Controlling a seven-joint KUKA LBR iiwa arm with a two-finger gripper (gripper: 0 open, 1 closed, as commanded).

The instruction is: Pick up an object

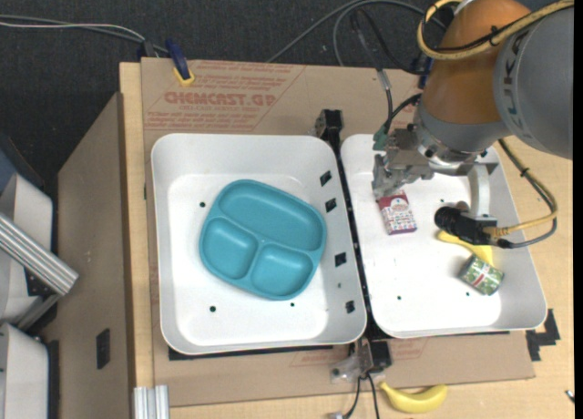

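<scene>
A small pink and white box lies flat in the right bin, near its upper left. My gripper hangs right over the box's far end, pointing down at it; whether it touches the box I cannot tell. A green can lies on its side toward the bin's right wall. Just above the can is a yellow object.
The left bin holds a teal divided plate near its middle. The grey arm with its orange band reaches over the right bin's far right corner. A banana lies on the bench in front of the bins.
</scene>
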